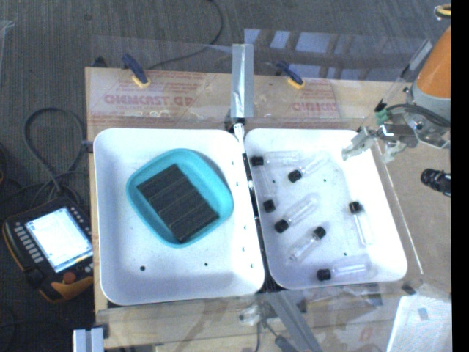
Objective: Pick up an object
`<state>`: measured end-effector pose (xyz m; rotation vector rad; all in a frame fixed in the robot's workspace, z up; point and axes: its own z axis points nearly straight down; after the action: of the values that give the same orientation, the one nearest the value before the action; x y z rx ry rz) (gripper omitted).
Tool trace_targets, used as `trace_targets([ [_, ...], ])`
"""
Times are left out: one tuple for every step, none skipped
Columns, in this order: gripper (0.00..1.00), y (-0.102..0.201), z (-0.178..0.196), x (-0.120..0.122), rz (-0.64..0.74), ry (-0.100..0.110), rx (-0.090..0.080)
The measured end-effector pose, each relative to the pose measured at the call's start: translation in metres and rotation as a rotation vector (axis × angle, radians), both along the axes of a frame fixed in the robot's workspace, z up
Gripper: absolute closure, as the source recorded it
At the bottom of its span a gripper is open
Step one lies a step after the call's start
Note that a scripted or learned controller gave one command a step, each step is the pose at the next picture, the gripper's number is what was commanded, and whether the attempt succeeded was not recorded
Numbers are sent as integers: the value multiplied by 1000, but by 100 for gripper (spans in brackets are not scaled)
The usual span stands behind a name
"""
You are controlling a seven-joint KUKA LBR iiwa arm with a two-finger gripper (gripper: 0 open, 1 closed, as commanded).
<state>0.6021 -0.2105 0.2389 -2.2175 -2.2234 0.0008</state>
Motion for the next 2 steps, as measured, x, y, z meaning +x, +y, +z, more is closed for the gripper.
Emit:
trace_targets([
  [0,27,-143,-5,103,-2,-2],
  [0,-13,-23,52,181,-3,-4],
])
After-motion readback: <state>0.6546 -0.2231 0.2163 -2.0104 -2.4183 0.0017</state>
